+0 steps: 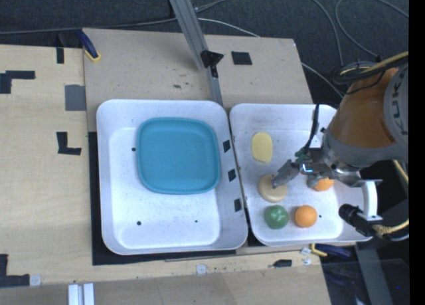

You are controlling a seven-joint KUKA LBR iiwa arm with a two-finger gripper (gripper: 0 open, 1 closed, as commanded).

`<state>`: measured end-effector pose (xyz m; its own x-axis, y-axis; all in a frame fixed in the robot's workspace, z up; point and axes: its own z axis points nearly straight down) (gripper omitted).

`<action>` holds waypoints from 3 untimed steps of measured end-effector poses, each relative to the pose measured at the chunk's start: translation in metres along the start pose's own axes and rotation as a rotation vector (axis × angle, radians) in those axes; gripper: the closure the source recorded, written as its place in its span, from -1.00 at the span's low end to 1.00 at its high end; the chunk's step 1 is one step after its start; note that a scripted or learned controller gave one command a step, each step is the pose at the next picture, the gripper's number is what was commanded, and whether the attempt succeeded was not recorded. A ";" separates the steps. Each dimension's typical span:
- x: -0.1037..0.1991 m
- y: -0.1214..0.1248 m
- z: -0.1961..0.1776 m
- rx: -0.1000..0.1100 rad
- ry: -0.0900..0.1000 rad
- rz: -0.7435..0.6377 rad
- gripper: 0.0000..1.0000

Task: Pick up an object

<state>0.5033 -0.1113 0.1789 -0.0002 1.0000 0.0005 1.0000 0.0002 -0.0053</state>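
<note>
So the claw [287, 176] is down in the right bin [284, 116], right at the upper edge of a beige round piece [271, 191]; can't tell if it's clenched or released. Yellow oval [261, 146] sits just above, green ball [276, 216] and orange ball [305, 216] below. Left bin [119, 230] has a blue plate [178, 155].

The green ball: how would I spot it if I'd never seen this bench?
Look at the right bin, the one the arm reaches into. Along its near edge lie two balls side by side. The green ball is the left one, next to an orange ball and just below a beige disc; it is the bin's sole green thing.
</note>
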 end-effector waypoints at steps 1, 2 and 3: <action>0.000 0.005 0.044 0.000 0.000 0.000 -1.00; 0.001 0.006 0.032 -0.004 0.000 -0.001 1.00; -0.006 0.009 -0.026 -0.009 -0.001 0.000 1.00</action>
<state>0.5123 -0.1175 0.2053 -0.0001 1.0000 -0.0006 1.0000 0.0001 0.0039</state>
